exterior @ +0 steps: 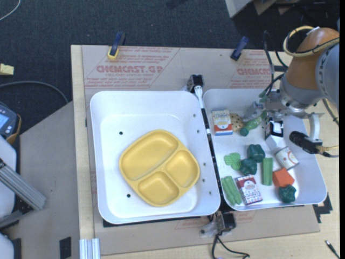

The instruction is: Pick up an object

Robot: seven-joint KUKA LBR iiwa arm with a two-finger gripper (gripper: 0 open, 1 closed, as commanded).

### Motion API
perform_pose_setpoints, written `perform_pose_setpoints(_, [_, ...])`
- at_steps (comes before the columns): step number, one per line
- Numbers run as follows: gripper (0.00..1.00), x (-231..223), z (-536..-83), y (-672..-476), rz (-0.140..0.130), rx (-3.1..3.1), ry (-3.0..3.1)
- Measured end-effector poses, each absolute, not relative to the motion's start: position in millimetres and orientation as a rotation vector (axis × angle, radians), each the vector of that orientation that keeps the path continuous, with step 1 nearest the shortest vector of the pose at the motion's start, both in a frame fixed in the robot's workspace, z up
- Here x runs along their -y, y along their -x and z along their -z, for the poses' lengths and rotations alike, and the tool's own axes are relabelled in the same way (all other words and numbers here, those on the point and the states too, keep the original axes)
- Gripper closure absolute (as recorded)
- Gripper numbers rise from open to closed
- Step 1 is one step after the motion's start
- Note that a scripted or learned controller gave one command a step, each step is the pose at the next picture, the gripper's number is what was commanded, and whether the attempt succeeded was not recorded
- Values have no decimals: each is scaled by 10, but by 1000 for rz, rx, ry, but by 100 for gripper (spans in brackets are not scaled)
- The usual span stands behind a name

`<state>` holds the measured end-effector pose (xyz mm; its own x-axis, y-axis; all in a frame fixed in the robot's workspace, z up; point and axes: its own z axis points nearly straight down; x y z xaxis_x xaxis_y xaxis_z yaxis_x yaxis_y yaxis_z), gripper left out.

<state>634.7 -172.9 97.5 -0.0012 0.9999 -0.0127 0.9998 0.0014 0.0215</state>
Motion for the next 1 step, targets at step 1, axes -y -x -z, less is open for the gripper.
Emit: perform_pose_setpoints(1, [100, 1746, -1155, -6403, -24, -2193, -2186])
